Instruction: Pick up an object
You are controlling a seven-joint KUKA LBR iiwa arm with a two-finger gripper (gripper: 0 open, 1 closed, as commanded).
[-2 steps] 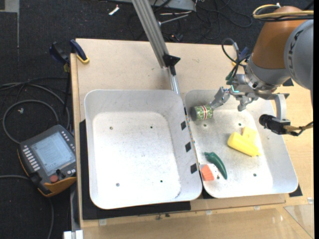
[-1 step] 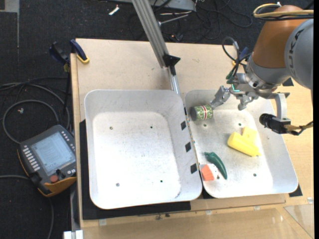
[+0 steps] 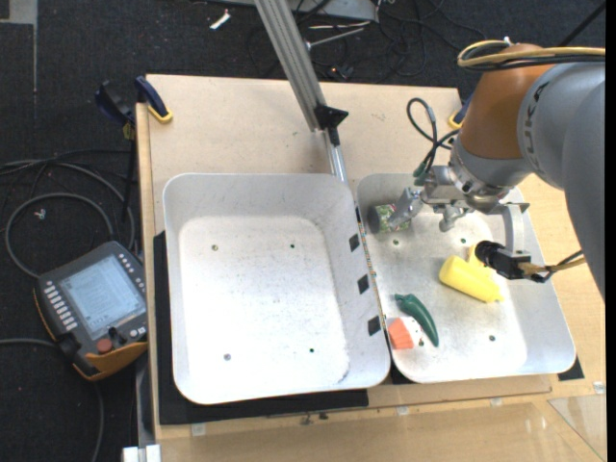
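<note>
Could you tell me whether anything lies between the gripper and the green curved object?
Nothing visible does: only bare bin floor separates the gripper from the green curved object; the yellow object lies off to the side.

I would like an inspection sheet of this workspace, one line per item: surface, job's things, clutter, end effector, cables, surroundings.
Surface: wooden bench bearing the left bin and the right bin side by side.
Job's things: all in the right bin: yellow object, green pepper-like object, orange and white block, small green and grey object.
Clutter: blue and yellow clamp at the bench's far left corner.
End effector: open, over the far part of the right bin, beside the small green and grey object, holding nothing.
Cables: black cables on the floor, left of the bench.
Surroundings: teach pendant on the floor at left; metal pole slanting over the bench's far edge.
</note>
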